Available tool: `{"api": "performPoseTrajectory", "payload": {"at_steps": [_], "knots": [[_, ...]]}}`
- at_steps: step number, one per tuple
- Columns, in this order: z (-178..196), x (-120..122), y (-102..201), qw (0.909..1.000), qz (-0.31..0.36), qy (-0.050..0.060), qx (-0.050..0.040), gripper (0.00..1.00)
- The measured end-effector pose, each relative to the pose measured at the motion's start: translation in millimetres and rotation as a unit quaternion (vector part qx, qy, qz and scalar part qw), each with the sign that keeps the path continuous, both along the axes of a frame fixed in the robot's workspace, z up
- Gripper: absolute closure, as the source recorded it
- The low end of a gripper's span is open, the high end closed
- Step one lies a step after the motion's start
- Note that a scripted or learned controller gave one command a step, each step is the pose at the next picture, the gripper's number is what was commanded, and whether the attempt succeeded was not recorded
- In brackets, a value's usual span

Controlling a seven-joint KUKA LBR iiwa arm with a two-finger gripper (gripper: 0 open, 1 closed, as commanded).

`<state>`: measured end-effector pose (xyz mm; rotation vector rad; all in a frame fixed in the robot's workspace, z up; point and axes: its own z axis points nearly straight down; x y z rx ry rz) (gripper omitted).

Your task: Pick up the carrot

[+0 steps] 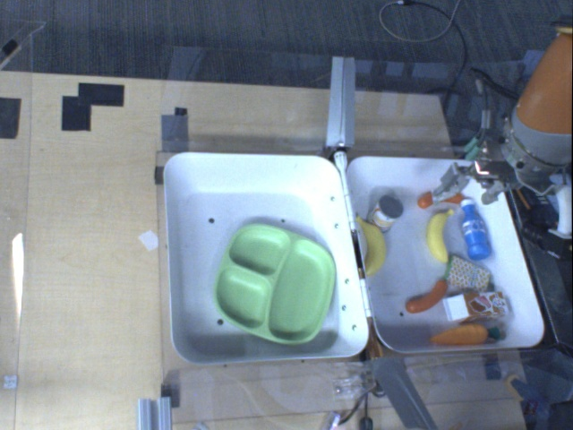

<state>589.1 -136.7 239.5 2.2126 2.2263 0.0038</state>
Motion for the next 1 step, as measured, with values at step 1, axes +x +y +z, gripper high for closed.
{"api": "performPoseTrajectory", "payload": {"at_steps": [1], "knots": [[-126.6,-27.0,-12.8,0.9984,-0.057,0.001,0.0002,0.00]]}}
